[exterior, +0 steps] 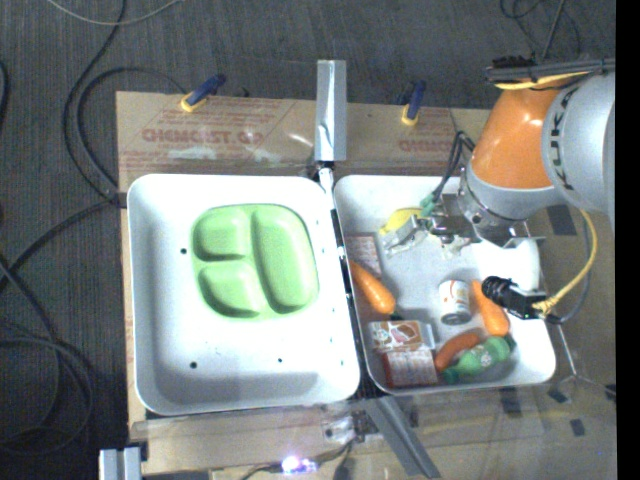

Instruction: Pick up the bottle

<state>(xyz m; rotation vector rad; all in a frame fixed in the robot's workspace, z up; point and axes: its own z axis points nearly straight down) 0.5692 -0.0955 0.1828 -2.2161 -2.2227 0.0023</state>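
Observation:
A small white bottle with an orange label lies in the middle of the right bin. My gripper hangs over that bin's back left part, up and to the left of the bottle and apart from it. A yellow object sits right at the gripper's tip, partly hidden by it. The grey and orange arm covers the bin's back right corner.
Around the bottle lie an orange carrot to its left, a second carrot to its right, a third orange piece, a green item and a red and white carton. The left bin holds a green divided plate.

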